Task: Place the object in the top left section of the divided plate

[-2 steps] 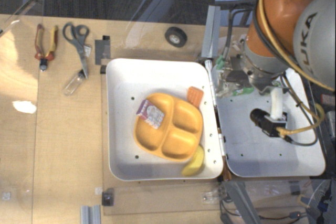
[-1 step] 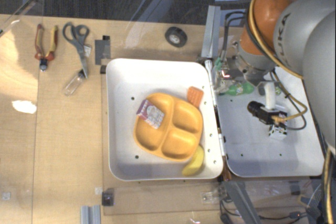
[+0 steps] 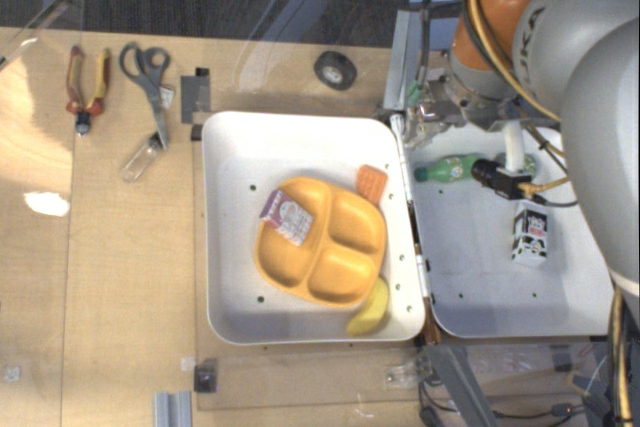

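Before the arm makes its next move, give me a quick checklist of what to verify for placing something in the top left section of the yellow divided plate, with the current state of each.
1. Divided plate sits inside the left bin: ok.
2. Top left section free: not ok, a small packet already lies in it.
3. Object between the gripper fingers: cannot tell, the arm hides the gripper.
4. Candidates in the right bin: ok, a green bottle and a small black-and-white carton lie there.
5. Items at the plate rim, an orange piece and a banana: ok, both outside the target section.
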